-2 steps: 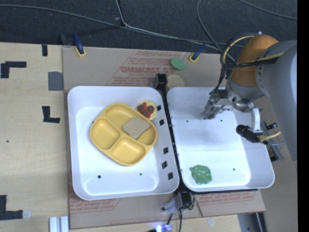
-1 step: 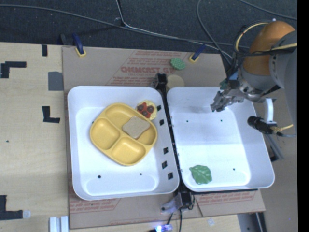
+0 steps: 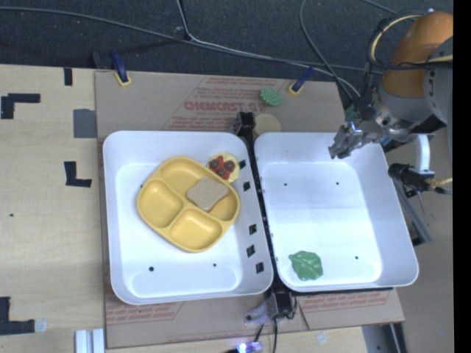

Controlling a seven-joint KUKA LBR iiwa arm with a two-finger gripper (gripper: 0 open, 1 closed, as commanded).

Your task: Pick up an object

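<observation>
Over the bench, my gripper (image 3: 344, 147) hangs at the upper right of the frame, above the back rim of the right bin (image 3: 390, 219), with the orange-banded arm (image 3: 419, 46) reaching in behind it; at this slant I cannot tell its state, and nothing shows held in it. The likeliest thing to lift, I judge, is the green leafy piece (image 3: 305, 265) lying alone on the floor of that bin, low and toward its front left corner — well apart from me, with bare white floor between us and no wall touching it, so a straight descent has room on every side. The left bin (image 3: 118, 219) is busier: a yellow divided tray (image 3: 188, 203) sits slantwise at its middle, a tan slice (image 3: 207, 193) resting in one compartment, and a small red and dark item (image 3: 224, 166) lies just beside the tray's upper right edge, near the wall the two bins share. That one is hemmed between tray and wall — a tighter approach, to my eye. A small green piece (image 3: 270, 96) rests on the cardboard sheet (image 3: 213, 101) behind the bins, outside both.
</observation>
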